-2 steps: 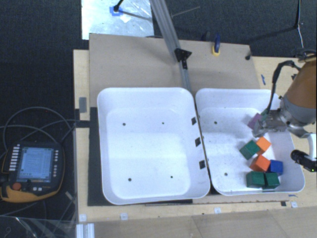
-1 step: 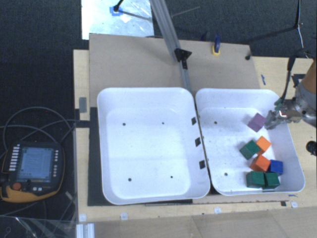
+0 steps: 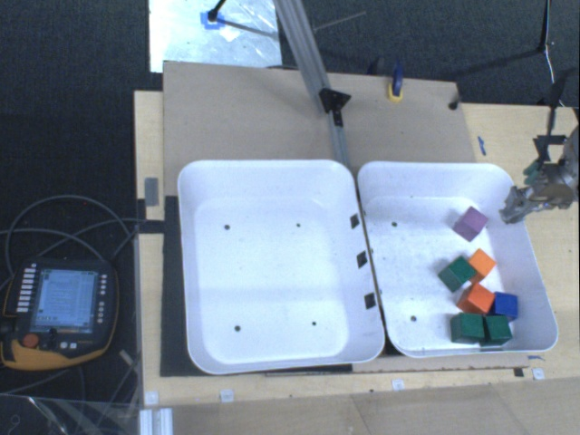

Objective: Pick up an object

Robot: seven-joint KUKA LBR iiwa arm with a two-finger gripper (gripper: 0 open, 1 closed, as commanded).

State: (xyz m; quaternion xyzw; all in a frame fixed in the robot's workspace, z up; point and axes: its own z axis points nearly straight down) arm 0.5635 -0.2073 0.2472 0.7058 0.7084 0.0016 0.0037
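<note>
Teach pendant with cables at left, blue clamp, perhaps a tripod leg

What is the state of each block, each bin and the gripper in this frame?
Purple cube: alone in the right bin, apart from the cluster.
Green cube: touching the small orange cube.
Larger orange cube: mid-cluster.
Blue cube: beside it.
Two dark green cubes: side by side at the near wall.
Right white bin: holds all blocks.
Left white bin: beside it.
Gripper: over the right bin's far right rim, holding nothing.
</note>
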